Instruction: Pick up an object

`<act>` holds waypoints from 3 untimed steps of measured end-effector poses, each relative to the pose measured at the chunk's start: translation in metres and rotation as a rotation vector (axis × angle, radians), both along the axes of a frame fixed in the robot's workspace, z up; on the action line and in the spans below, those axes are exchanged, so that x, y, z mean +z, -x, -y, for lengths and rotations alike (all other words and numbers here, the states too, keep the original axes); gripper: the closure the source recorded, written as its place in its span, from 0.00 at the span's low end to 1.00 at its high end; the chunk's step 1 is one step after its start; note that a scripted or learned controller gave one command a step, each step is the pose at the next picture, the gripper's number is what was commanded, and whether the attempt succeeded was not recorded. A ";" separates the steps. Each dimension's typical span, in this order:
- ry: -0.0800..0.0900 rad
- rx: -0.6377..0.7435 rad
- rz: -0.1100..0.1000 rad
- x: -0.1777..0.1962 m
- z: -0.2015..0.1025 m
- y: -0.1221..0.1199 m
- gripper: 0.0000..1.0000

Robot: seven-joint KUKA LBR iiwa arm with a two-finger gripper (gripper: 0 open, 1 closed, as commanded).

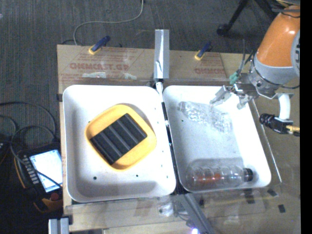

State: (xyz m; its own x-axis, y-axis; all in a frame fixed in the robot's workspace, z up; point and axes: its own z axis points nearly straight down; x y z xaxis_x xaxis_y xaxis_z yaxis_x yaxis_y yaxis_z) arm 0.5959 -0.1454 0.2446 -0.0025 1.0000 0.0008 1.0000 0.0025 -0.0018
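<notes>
A clear plastic bottle (pixel 218 174) with a dark cap lies on its side at the near edge of the right bin (pixel 258 140). A crumpled clear plastic piece (pixel 204 114) lies in the far part of that bin. A yellow object with a black ribbed top (pixel 120 135) rests in the left bin (pixel 73 130). My gripper (pixel 230 97) hovers over the right bin's far right corner, just right of the crumpled plastic, its two fingers spread apart with nothing between them.
A metal bar (pixel 161 52) stands upright between the bins at the back. Two blue-and-yellow clamps (pixel 99 44) hold the cardboard base. A handheld screen device (pixel 41 166) lies on the floor at left, with cables around it.
</notes>
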 end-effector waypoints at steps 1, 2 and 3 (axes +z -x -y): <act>0.005 0.104 0.014 -0.145 -0.046 -0.046 0.00; 0.006 0.189 0.006 -0.150 -0.043 -0.053 0.00; 0.004 0.190 0.005 -0.138 -0.044 -0.053 1.00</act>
State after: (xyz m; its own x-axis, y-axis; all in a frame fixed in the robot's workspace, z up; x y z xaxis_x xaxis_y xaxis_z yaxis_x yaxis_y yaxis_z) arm 0.6493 -0.1018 0.1066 -0.1911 0.9816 -0.0037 0.9816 0.1911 0.0027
